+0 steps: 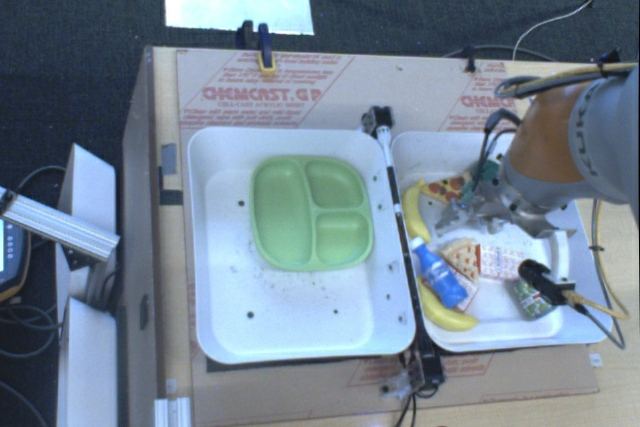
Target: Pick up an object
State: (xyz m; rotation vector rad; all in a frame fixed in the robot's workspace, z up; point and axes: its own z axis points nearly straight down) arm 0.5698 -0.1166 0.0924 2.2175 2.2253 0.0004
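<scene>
In the right bin (500, 335) my gripper (463, 211) hangs low over the upper middle, just below a pizza slice toy (445, 187). A yellow banana (414, 213) curves along the bin's left wall to its front. A blue bottle (441, 277) lies across the banana. A second pizza slice (463, 258) and a red and white packet (497, 262) lie just in front of the gripper. A green can (530, 301) sits at the front right. The arm's grey and orange wrist (560, 140) covers the bin's back right part.
The left bin (225, 315) holds a green divided plate (311, 213) near its middle. A raised divider (398, 225) runs between the two bins. Cables trail over the bench's back right and right edge.
</scene>
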